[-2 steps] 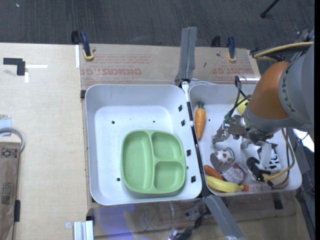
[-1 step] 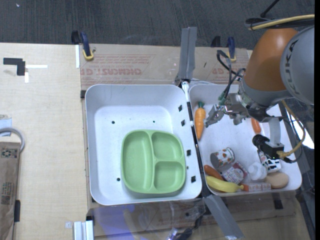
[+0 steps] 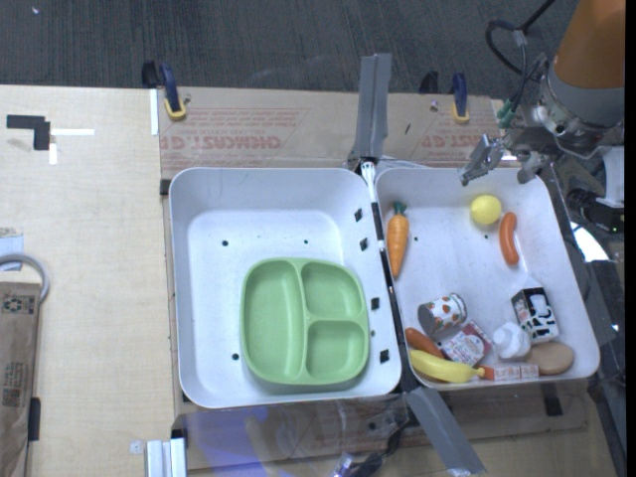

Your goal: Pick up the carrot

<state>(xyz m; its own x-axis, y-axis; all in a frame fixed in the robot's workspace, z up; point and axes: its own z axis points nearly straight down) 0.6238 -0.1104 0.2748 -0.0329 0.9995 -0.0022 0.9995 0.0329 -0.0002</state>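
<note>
Orange and tapered, with a small green top, the carrot lies in the right shallow white bin, against that bin's left wall near its far end, its green end pointing away from the camera. The grey arm with its orange band reaches in over the bin's far right corner, and the two-finger gripper hangs above the far rim, well apart from the carrot; the fingers look spread with nothing between them. Near the gripper, inside the bin, sit a small yellow ball and a red-orange sausage-shaped toy. A yellow banana lies among other items at the near end. The left white bin holds a green divided plate. Both bins rest on the pale wooden counter.
</note>
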